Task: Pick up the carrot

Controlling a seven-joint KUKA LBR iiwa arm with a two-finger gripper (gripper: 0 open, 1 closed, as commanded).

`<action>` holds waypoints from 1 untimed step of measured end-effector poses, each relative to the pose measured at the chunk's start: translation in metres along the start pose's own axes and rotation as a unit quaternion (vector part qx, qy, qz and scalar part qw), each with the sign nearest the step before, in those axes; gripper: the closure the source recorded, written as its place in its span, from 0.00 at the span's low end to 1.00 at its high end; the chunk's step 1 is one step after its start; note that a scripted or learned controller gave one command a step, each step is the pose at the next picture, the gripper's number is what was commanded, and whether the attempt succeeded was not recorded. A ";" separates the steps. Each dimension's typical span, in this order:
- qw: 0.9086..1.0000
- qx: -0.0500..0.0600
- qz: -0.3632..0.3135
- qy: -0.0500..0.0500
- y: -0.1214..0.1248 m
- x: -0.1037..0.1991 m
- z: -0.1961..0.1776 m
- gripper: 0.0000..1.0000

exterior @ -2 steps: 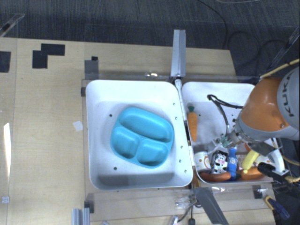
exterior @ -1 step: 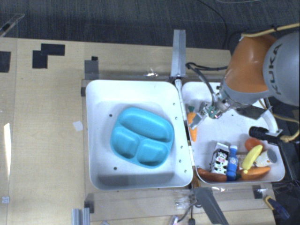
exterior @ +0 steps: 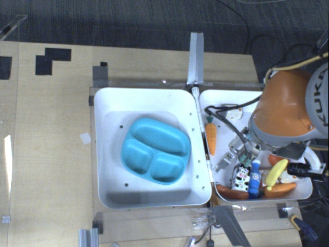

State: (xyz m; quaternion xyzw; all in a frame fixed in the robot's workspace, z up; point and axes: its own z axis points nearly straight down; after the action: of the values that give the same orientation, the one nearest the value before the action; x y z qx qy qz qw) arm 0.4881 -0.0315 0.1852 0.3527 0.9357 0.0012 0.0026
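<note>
there, carrot point(exterior: 211, 136) by right bin's point(exterior: 303, 193) left wall, apart from tool point(exterior: 232, 156), grip state unclear

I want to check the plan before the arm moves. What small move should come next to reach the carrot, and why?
Probably shift the gripper toward the divider side of the right bin. The carrot lies along that bin's left wall, apart from the gripper, which hangs nearer the bin's middle above the blue bottle and banana.
</note>
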 end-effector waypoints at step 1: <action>0.990 -0.001 -0.140 -0.002 0.032 -0.044 0.000 0.00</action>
State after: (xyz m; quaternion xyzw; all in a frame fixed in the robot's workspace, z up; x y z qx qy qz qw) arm 0.5417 -0.0365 0.1860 0.2186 0.9758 0.0012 0.0045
